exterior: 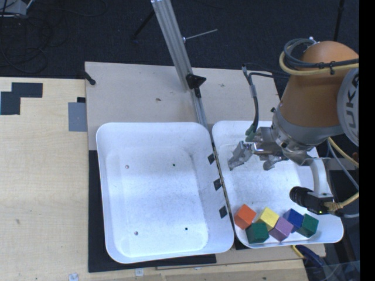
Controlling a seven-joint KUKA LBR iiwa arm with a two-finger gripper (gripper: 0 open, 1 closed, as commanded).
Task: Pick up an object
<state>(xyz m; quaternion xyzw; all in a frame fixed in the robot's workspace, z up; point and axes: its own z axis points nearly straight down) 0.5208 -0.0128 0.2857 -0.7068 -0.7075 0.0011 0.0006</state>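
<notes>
Several small cubes lie together at the near end of the right bin (pixel 246 180): an orange cube (pixel 245 215), a yellow cube (pixel 269 217), a dark green cube (pixel 256 233), a purple cube (pixel 281 228), a blue cube (pixel 293 219) and a green cube (pixel 308 225). My gripper (pixel 253 156) hangs over the middle of the right bin, well behind the cubes. Its two fingers stand spread apart with nothing between them.
The left bin (pixel 155 186) lies beside the right one, with black clips along the shared rim. A slanted aluminium bar (pixel 176 51) rises behind the bins. The arm's orange and grey body (pixel 313 92) fills the upper right; cables hang at the right edge.
</notes>
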